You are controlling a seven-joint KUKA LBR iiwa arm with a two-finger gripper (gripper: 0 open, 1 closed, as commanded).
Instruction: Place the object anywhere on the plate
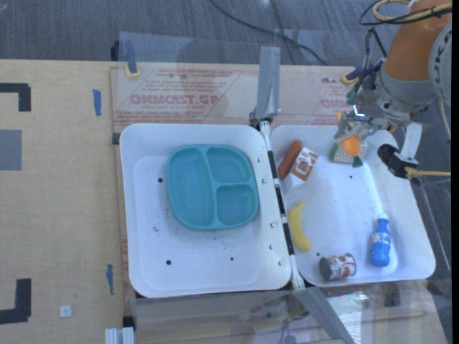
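Grey arm point(430, 63), orange band point(416, 45), yellow and black cables point(391, 6)

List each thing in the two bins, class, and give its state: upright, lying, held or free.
Teal plate: flat in left bin, nothing on it.
Hot dog: lying, free.
Banana: lying by the divider.
Can: on its side.
Blue bottle: lying down.
Orange object: under the end effector; grip unclear.

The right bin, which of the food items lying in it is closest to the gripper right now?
The small orange and green item at the far corner of the right bin, right beneath the gripper. The hot dog, banana, can and blue bottle lie farther off.
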